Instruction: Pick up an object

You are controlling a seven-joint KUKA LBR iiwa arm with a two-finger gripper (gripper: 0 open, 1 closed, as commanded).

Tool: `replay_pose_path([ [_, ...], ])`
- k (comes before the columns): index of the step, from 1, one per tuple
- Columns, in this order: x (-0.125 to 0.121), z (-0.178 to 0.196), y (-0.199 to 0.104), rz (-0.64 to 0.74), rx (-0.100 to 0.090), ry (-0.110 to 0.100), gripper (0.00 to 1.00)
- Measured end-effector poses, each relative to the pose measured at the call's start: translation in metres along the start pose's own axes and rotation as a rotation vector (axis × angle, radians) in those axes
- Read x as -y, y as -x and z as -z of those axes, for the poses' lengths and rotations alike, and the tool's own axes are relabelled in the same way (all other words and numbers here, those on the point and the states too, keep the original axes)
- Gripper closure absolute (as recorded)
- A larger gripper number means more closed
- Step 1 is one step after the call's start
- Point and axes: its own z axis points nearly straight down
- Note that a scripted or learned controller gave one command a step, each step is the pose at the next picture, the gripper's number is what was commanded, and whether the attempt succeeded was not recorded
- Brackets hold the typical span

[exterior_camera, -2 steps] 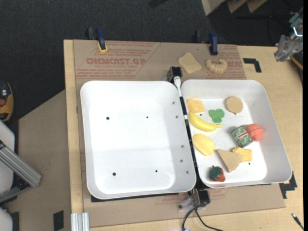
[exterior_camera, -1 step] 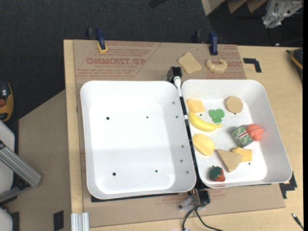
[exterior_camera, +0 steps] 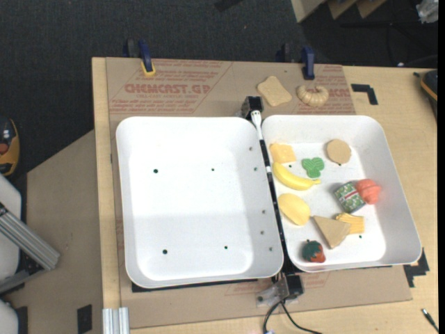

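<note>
Plainly, the toys sit crowded in the right bin [exterior_camera: 379, 139], the side the arm reaches from, so likely nearer the end effector than the left bin [exterior_camera: 195, 207]. Whether the end effector is open or has hold of anything cannot be told. The banana [exterior_camera: 293, 178] looks like light, hard, smooth plastic that would slip; take it across its thick middle. A green toy [exterior_camera: 313, 165] touches it and a yellow lump [exterior_camera: 294, 209] lies just beside. The bins rest on a cardboard-covered counter [exterior_camera: 174, 89], over dark floor.
</note>
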Motion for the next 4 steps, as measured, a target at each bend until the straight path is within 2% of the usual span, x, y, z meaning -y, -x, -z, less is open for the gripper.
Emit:
replay_pose_path([
  [1, 0.000, -0.005, -0.001, 0.002, -0.002, -0.009, 0.00],
  [2, -0.001, 0.006, -0.002, 0.002, 0.000, -0.003, 1.00],
  [3, 0.009, -0.181, -0.114, 0.011, -0.009, -0.031, 1.00],
  [4, -0.008, -0.166, -0.028, -0.006, 0.000, -0.008, 1.00],
])
